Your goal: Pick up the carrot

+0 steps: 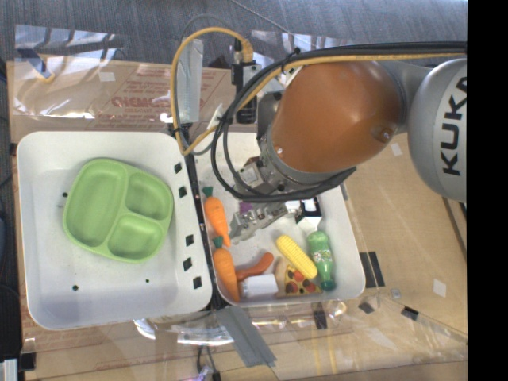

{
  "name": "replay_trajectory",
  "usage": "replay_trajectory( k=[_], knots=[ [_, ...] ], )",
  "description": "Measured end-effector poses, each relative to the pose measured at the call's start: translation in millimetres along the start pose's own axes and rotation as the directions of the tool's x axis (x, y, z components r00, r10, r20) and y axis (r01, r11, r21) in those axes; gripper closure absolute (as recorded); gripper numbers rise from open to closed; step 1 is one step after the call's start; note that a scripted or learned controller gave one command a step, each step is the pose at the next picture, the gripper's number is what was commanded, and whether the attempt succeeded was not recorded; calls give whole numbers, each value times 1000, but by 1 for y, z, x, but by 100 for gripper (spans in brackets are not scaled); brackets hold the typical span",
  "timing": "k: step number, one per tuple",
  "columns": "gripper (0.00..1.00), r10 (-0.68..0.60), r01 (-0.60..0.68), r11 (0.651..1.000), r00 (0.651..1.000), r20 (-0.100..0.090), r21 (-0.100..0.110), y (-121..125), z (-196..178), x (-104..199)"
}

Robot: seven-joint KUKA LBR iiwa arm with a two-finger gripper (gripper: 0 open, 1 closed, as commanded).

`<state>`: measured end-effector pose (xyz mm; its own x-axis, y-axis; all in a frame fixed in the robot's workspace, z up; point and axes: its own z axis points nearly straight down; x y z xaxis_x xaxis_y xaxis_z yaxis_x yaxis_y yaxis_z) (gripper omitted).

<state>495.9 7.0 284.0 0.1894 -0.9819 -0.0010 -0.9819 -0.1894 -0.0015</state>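
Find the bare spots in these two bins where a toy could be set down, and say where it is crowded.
Left bin: bare floor all round the green plate, widest below it. Right bin: crowded; two carrots, corn, green bottle, with the claw above them.

plate in left bin | carrots, corn, bottle in right bin

A green divided plate lies in the left bin. The right bin holds a corn cob, green bottle, sausage and pizza slice.
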Motion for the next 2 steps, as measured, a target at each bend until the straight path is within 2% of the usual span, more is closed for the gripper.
replay_trajectory(
  k=[1, 2],
  knots=[
    [100, -394, 394, 919, 919, 5, -7, 3, 94, -14],
    [100, -583, 583, 813, 813, 3, -2, -29, 93, -61]
  ],
)
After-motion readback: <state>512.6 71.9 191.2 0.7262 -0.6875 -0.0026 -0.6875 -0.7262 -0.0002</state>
